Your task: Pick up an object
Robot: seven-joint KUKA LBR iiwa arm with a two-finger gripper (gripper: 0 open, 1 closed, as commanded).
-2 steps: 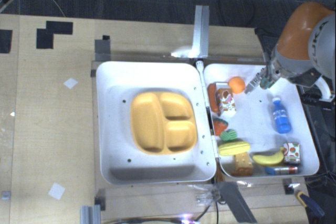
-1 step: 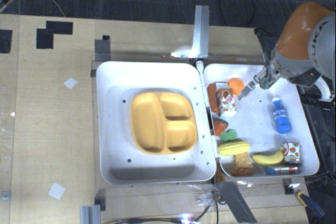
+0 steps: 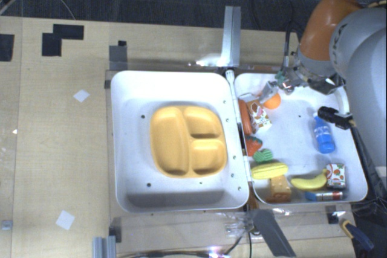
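Observation:
My gripper [image 3: 279, 85] hangs over the back left corner of the right bin [image 3: 357, 190], reaching in from the right. Just below and left of it lies a small orange fruit [image 3: 273, 102], very close to the gripper tip. A white printed carton [image 3: 260, 121] lies beside a red packet [image 3: 243, 113] along the bin's left wall. A blue bottle [image 3: 325, 135] lies toward the right side. Nothing shows held in the gripper.
The left bin [image 3: 130, 190] holds a yellow divided tray [image 3: 186, 140]. At the front of the right bin lie a green toy [image 3: 263, 156], a yellow corn cob [image 3: 269, 170], a banana [image 3: 308, 182], a brown block [image 3: 279, 190] and a small can [image 3: 336, 175].

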